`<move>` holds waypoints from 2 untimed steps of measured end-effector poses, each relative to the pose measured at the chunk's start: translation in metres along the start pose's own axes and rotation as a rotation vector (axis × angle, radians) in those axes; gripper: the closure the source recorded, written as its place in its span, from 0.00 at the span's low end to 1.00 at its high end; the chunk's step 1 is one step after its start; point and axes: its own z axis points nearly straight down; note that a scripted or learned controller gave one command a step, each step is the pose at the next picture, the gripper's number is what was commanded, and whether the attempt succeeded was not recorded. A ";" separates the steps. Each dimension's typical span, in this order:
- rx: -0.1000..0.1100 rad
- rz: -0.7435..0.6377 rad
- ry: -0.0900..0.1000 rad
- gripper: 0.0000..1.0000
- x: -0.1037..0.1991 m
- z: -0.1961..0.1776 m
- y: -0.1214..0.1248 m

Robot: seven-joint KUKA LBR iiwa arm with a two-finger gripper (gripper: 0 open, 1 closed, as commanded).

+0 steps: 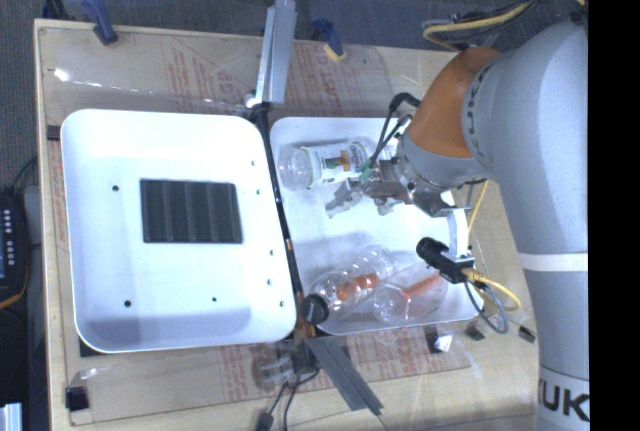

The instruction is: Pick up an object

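The shallow white left bin holds a dark ribbed rectangular panel at its middle. To the right of that bin, the shallow white right bin carries a clear plastic bottle with a green and orange label lying on its side near the far wall. Clear plastic bottles with orange parts lie by the near wall. The two-finger gripper hangs just beside the labelled bottle, fingers spread, gripping nothing.
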 end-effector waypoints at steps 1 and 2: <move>0.000 0.000 0.000 0.00 0.000 0.000 0.000; 0.002 -0.052 0.000 0.00 -0.002 0.037 0.051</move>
